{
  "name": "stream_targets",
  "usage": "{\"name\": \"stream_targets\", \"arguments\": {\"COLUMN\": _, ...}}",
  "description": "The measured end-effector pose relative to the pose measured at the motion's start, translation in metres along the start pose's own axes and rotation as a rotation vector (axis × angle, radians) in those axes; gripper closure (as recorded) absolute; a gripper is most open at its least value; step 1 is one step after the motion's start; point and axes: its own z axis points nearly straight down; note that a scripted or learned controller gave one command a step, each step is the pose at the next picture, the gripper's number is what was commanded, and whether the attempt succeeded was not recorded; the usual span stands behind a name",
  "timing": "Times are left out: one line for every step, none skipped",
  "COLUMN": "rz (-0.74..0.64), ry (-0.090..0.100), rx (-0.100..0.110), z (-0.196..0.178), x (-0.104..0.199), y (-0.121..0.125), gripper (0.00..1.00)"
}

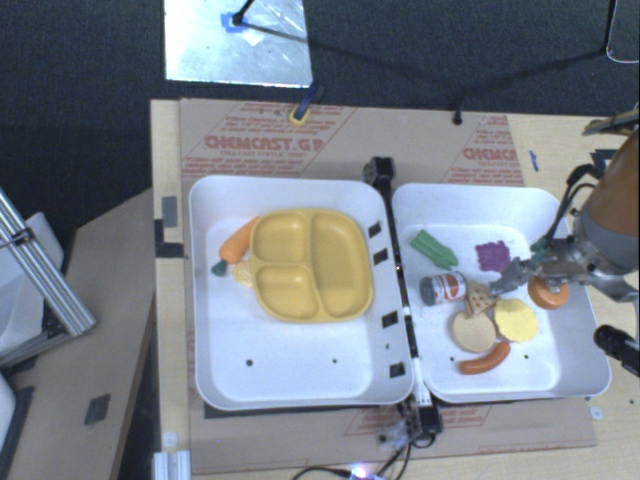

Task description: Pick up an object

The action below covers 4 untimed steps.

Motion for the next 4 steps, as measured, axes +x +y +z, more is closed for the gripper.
{"name": "stream_targets", "arguments": {"rz": 0.000, "ry": 0.001, "rx": 0.001, "z": 0.042, "x": 0.002, "y": 0.000, "gripper": 0.00}}
{"name": "stream_targets", "arguments": {"rz": -0.002, "ry": -0.005, "rx": -0.014, "z": 0.073, "x": -0.001, "y": 0.007, "gripper": 0.00}}
{"name": "stream_targets", "arguments": {"rz": 0.000, "ry": -0.002, "rx": -0.006, "z": 0.096, "x": -0.001, "y": 0.008, "gripper": 0.00}}
{"name": "stream_targets", "arguments": {"rz": 0.000, "ry": -0.002, "rx": -0.006, "z": 0.087, "x": -0.001, "y": 0.008, "gripper": 1.00}}
